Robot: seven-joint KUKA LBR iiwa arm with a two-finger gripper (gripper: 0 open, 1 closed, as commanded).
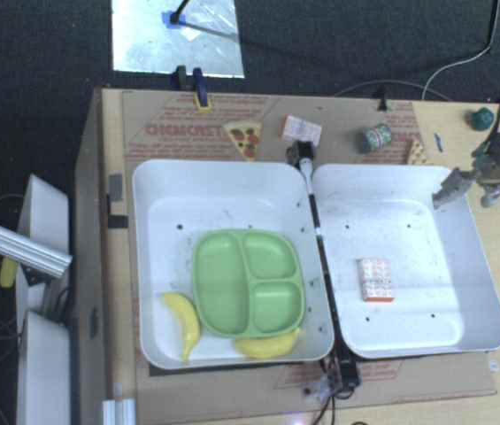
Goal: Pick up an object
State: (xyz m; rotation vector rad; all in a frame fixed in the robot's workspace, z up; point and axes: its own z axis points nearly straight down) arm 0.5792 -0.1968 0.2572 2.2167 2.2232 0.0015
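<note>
Bench (462, 122) with two shallow white bins side by side. Left bin (170, 184): green divided plate (248, 283), lying flat toward the near side; one banana (183, 322) at the plate's left edge, curved along the bin's near-left corner; second banana (267, 344) just under the plate's near edge, partly tucked beneath it. Right bin (462, 326): small red-and-white patterned box (375, 279), flat on the floor, left of centre, well apart from the walls. Gripper (467, 187) at the far right corner of the right bin, above its rim, fingers spread apart, nothing between them; well apart from the box. Behind the bins on the bench: toy pizza slice (245, 138), small printed card (302, 130), green can (376, 136) lying on its side, teal ball (482, 117) near the right edge. Beyond the bench, on dark carpet: shiny metal sheet (143, 34).
</note>
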